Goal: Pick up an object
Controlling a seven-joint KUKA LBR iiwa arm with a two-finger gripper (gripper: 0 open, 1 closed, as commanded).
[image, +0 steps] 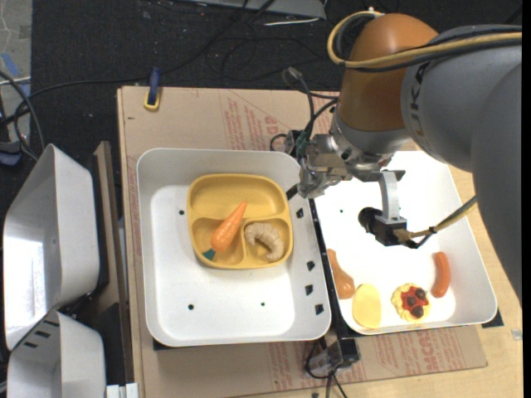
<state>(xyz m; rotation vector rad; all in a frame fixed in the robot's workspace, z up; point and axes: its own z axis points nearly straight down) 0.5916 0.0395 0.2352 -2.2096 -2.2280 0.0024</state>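
The gripper (309, 179) hangs over the far right rim of the left bin (166, 305); whether it is released or clenched, I cannot tell. A toy carrot (230, 225) lies apart, left and nearer, in a yellow divided plate (207, 196).

- I see a brown bench (241, 110) with red lettering.
- Dark floor (75, 31) lies beyond it, crossed by black cables (112, 75).
- A blue-and-yellow clamp (152, 89) sits at the bench's far left corner.
- Pale boxes (46, 222) stand left.
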